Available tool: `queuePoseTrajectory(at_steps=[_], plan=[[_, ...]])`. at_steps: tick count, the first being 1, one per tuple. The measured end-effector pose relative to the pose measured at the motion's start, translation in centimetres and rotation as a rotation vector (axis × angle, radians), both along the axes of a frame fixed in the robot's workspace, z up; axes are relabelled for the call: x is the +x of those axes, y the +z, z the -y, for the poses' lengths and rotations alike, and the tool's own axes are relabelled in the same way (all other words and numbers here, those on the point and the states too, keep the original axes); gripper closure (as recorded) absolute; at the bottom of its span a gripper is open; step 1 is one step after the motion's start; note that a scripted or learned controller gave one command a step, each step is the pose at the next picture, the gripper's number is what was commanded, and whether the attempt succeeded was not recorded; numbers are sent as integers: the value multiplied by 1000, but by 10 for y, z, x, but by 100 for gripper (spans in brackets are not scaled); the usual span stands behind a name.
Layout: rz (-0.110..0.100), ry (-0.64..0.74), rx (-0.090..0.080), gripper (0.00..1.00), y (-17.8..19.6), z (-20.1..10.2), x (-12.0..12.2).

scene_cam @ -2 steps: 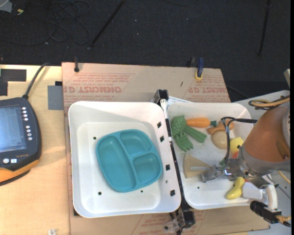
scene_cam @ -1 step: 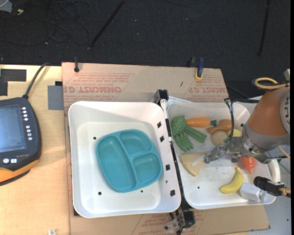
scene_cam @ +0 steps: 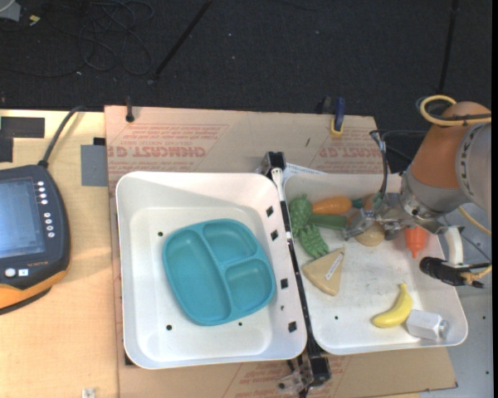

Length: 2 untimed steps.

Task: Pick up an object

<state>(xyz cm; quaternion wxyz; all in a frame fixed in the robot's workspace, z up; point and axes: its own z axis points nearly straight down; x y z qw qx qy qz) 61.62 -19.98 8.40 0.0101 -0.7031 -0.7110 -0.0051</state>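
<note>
Tan round object [scene_cam: 370, 236] lying in right bin [scene_cam: 448, 338]; gripper [scene_cam: 372, 220] hovering just over it, jaw state impossible to tell.

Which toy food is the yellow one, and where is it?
The banana is the yellow one. It lies near the front of the right bin, beside a small grey block. The carrot is orange and the wedge is pale tan.

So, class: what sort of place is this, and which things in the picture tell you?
Most likely a robotics lab bench. A grey and orange robot arm reaches over two white bins holding toy food such as a banana, and a control pendant with a screen lies alongside.
</note>
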Motion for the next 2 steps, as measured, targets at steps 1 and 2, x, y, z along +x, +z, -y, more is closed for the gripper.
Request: queuePoseTrajectory(at_steps=[1,2], plan=[[2,-3,-18,0,0,-58,29],[-5,-3,-20,100,7,-55,27]])
